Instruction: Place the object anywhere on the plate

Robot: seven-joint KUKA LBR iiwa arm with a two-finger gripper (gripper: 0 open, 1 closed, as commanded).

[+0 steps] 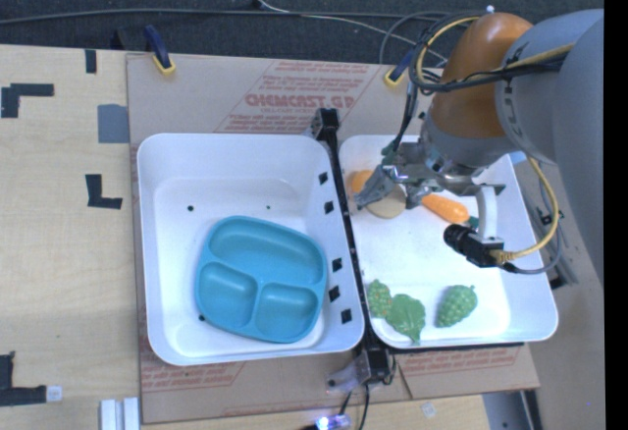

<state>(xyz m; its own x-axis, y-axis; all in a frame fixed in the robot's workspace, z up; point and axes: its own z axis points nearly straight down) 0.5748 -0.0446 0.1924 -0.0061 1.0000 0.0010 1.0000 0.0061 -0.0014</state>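
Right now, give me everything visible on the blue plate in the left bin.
The blue plate is a light blue, rounded-rectangle tray with raised rims dividing it into three compartments: one long one along the far side, two smaller ones nearer the camera. It looks like smooth moulded plastic. It lies flat, turned slightly askew, on the floor of the left bin, toward its near right part. Nothing sits in any compartment, and nothing but the bin touches it.

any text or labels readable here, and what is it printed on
Red print on the cardboard sheet behind the bins: several lines, too blurred and tilted to read with confidence.
No text is visible on the blue plate, the white bins or the arm.
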